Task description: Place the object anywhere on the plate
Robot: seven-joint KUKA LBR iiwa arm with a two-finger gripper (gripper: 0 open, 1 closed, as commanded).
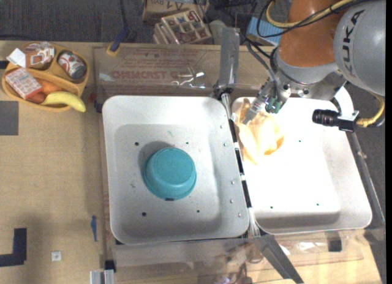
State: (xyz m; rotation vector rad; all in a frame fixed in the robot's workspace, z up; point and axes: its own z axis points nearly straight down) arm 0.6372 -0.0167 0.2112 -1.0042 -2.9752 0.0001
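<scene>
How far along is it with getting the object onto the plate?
Nothing looks done: the teal plate in the left bin has nothing on it. In hand: the gripper is down at the pale orange object in the right bin. A secure grasp, carry and placement remain.

Wooden bench carries two white bins: left bin well left of gripper, right bin beneath it. Yellow food tray far left.

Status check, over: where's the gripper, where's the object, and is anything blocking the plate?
Gripper low over right bin's back-left corner. Pale yellow-orange object right beneath it, grasp unconfirmed. Teal plate in left bin, unobstructed.
</scene>
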